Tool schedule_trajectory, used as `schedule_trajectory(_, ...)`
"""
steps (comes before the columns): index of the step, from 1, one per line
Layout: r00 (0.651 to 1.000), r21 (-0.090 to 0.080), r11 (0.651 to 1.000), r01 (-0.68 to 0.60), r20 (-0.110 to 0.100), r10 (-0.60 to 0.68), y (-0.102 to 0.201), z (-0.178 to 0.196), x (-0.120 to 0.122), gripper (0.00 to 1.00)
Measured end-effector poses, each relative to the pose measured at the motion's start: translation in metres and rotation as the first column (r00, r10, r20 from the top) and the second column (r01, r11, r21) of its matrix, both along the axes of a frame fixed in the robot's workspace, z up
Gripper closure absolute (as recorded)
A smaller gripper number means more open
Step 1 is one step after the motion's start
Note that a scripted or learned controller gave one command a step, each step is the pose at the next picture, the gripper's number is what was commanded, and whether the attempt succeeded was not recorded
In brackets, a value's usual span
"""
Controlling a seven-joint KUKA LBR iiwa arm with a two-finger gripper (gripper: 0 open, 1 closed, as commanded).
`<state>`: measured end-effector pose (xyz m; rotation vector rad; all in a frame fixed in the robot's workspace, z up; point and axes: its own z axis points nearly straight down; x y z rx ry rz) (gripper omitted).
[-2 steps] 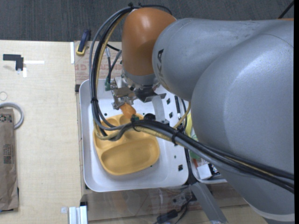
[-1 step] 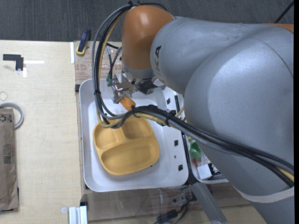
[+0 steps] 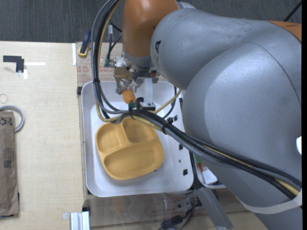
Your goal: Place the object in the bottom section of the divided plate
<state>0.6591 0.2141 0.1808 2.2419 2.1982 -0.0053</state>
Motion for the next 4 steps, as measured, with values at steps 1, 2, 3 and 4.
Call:
schedule_trajectory(1,1.000,0.005,1.000,0.007,0.004,-0.007,-0.010,-0.068,-0.108,1.00)
schedule_trajectory(2,0.999,0.000,0.999,0.046,-0.002,-0.046,0.012,-0.006,-0.111,1.00)
schedule_trajectory(3,0.999,0.000,0.999,-0.035,0.000,0.035,0.012,0.009,-0.020,1.00)
schedule_trajectory(4,0.969,-0.001,0.969,0.247,-0.001,-0.247,0.009,-0.056,-0.001,1.00)
